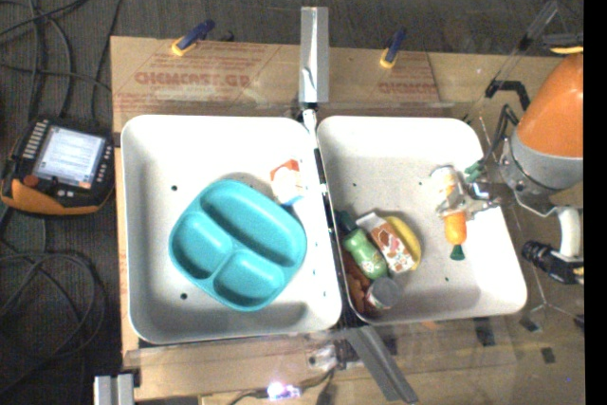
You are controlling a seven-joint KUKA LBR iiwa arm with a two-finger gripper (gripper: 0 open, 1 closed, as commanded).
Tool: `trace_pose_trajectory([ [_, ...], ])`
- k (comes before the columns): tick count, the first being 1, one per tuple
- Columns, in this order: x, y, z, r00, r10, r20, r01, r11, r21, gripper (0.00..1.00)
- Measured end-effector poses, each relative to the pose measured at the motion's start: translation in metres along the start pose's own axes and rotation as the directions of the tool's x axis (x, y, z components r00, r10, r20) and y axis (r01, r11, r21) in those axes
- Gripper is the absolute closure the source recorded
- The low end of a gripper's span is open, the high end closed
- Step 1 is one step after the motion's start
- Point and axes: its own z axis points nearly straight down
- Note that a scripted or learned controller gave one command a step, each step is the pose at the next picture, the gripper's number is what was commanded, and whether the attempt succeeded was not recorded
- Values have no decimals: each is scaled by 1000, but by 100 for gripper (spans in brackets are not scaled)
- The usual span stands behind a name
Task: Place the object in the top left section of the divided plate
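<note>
My tool point(457, 204) hangs over the right-hand shallow white bin point(417, 142), near its right side, and the small orange carrot-shaped toy with a green tip point(456, 230) seems to sit between its fingers, though the view is too small to be sure the grip is firm. The carrot's long axis runs roughly straight down the picture, green end pointing toward the bin's near edge. To do this well I should lift clear of the bin walls, cross to the teal divided plastic plate point(238, 244) in the left bin, and lower into its upper-left section before letting go.
</note>
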Motion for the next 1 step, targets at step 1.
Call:
trace_pose_trajectory([
  [1, 137, 36, 1, 998, 67, 3, -67, 998, 2, 100],
])
